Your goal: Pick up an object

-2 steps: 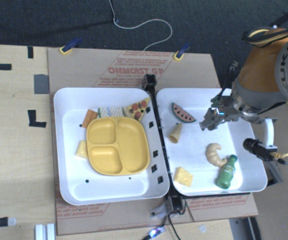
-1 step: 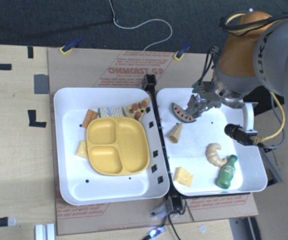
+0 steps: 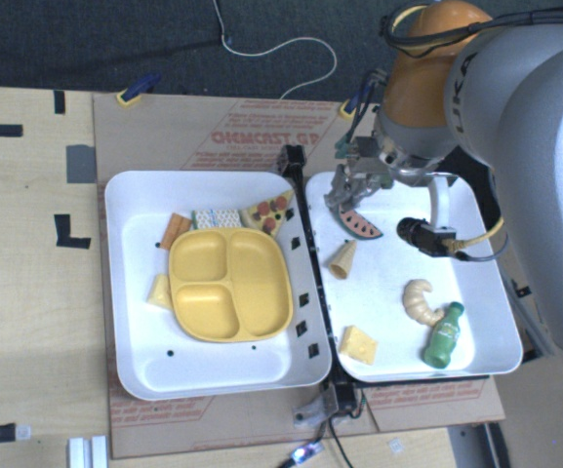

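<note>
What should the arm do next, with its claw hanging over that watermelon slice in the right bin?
Probably a short, straight descent onto the watermelon slice. The gripper hangs just above the slice's upper left end in the right bin, and nothing shows between its fingers. The ice cream cone lies close below the slice, so drifting that way risks nudging it.

Setting: robotics lab bench. Evidence: two white bins (image 3: 125, 261) on a cardboard sheet (image 3: 232, 135), black tape marks left of it, loose cable (image 3: 261, 47) behind, toy food inside.
</note>
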You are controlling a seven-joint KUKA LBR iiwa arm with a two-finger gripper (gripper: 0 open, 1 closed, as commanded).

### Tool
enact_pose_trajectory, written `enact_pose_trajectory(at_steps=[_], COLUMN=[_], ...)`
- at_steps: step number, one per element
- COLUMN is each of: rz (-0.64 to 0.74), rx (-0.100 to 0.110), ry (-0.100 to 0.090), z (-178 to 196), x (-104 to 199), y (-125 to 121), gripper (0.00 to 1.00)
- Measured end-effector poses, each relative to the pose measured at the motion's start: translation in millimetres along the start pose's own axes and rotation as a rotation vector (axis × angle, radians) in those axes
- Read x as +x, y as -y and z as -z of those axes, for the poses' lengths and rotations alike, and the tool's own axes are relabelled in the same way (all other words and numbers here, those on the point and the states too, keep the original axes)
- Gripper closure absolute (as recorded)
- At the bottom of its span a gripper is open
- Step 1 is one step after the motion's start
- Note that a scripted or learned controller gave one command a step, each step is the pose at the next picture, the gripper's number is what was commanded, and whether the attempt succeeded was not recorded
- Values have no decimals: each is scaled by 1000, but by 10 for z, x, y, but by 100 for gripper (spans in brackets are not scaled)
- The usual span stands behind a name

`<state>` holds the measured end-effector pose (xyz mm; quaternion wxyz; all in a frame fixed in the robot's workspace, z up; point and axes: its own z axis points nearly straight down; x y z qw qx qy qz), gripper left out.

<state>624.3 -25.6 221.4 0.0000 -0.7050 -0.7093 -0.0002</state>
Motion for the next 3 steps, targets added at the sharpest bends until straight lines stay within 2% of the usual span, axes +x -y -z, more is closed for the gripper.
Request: enact_pose_trajectory(at_steps=[1,2,3], rz=[-1,-5,-6], rx=[0,3,3], ry=[-1,2,2], z=[127,-44,-16], x=[259,204,180], y=[-141,-175,-23], gripper=[100,100,100])
